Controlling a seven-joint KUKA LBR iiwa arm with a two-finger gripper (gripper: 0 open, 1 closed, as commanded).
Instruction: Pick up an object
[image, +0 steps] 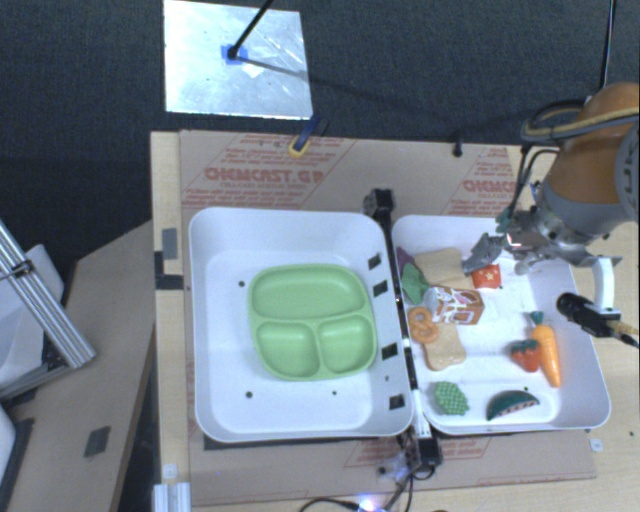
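Red toy (486, 277) (small) sits at the hand (492, 262); grip state unclear.

Even, fairly bright overhead light fills the frame, and the two white bins (300, 240) come close to washing out, their inner walls nearly featureless. Shadows are soft and short: a faint grey rim lies under the green divided plate (310, 320) and beneath the toy foods at right. The metal sheet (238, 60) at upper left carries a pale, patchy glare. The dark floor at the top edge goes grainy. Focus is moderate throughout; the small toys look slightly soft, and the arm (590, 170) at upper right is mildly blurred.
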